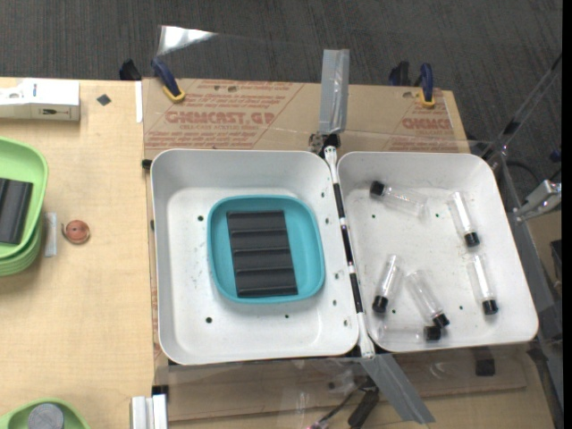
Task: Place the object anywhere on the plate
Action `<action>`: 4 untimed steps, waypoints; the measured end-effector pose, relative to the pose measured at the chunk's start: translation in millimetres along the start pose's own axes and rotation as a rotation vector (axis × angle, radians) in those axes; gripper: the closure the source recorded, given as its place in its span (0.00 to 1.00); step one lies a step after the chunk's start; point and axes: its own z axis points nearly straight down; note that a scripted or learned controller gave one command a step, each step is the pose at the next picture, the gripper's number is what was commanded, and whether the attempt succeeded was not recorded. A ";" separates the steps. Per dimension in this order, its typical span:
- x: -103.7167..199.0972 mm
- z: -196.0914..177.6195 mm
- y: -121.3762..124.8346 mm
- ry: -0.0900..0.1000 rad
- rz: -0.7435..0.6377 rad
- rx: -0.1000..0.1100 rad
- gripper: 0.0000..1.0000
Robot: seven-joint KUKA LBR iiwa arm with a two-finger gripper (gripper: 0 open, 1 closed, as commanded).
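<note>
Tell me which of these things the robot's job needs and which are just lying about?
For the job: plate, six tubes, e.g., right bin.
Lying about: green dish, white box, clamps, small disc.

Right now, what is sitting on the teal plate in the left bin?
A black ribbed block lies flat on the teal plate, covering most of its centre. The plate surface beneath the block is hidden. The clear tubes lie in the right bin.

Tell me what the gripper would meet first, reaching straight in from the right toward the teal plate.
Likely the black-capped tubes in the right bin, before the plate; clearance height is unclear.
</note>
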 end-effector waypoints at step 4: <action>12.8 43.6 35.3 0.001 0.132 0.002 0.00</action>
